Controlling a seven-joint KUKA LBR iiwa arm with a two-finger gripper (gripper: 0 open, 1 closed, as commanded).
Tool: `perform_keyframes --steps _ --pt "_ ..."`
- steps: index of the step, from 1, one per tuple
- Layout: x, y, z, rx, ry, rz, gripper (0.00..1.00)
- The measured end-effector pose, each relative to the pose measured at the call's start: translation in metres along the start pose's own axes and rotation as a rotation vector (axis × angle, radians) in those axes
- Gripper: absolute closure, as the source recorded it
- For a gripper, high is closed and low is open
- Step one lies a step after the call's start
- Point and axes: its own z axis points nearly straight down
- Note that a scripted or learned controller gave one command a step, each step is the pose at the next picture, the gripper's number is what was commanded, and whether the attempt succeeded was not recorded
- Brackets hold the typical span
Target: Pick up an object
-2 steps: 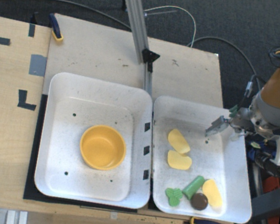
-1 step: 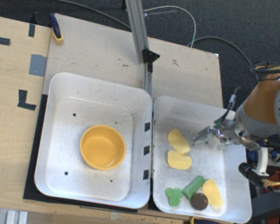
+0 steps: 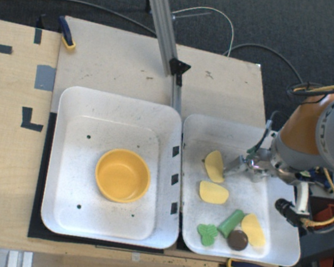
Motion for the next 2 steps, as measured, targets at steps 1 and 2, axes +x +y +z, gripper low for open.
perform_keyframes --steps 1,2 --pt "0.001 0.0 -0.01 0.001 0.0 -0.002 1.0" --pt "0.001 0.0 -0.052 0.0 0.001 -0.001 1.0"
